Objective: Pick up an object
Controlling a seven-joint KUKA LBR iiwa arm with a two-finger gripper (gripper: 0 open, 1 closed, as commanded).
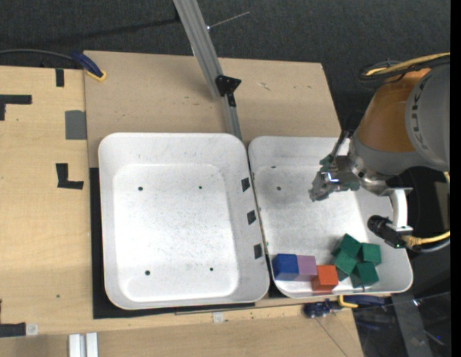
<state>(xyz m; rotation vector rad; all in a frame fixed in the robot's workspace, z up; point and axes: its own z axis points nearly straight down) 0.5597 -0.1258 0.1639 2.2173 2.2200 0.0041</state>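
Right now the gripper (325,184) hangs above the right bin (290,162); its finger state I cannot tell. Blocks cluster at the near edge, so target the outlying blue block (285,265).

The bench (178,95) is seen as pale, matt wood-grain board, marked with dark matt tape pieces. Both bins, the left bin (171,143) and the right bin (290,151), are made of what looks like smooth white plastic with a faint sheen, speckled with fine dark flecks. A brushed metal bar (197,32) is laid at a slant above them. The blocks, among them a blue block (285,265), an orange block (326,276) and green blocks (357,257), are finished matt and smooth. The gripper (325,183) is shown as dull grey metal, and the arm's orange band (387,114) as glossy plastic.
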